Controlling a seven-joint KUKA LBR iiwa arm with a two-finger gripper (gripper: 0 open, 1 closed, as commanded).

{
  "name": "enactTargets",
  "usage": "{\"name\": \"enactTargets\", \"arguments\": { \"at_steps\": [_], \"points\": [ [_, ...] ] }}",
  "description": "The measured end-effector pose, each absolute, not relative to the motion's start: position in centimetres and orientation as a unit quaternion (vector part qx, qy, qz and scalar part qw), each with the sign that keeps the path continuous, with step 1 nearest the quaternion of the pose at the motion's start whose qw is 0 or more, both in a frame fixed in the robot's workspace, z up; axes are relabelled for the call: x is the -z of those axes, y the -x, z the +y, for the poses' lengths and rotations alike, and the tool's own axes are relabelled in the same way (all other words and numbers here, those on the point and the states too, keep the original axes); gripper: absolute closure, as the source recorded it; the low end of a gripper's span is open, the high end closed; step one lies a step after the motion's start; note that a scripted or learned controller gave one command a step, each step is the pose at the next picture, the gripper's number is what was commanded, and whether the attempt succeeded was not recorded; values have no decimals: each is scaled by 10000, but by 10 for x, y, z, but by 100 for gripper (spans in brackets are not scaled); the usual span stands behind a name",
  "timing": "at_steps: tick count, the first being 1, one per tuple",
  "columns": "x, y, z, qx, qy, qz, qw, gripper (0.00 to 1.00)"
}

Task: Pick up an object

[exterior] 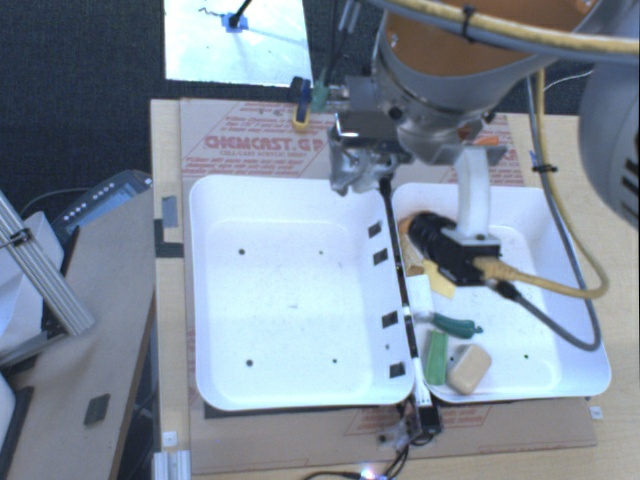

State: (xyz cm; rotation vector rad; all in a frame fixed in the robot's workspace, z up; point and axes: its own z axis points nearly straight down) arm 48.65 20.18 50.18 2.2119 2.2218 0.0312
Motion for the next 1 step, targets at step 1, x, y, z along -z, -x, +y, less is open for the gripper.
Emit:
{"name": "enactTargets", "arguments": {
  "at_steps": [1],
  "points": [
    [-311, -504, 235, 59, -7063, 7079, -23, 100]
  ]
}}
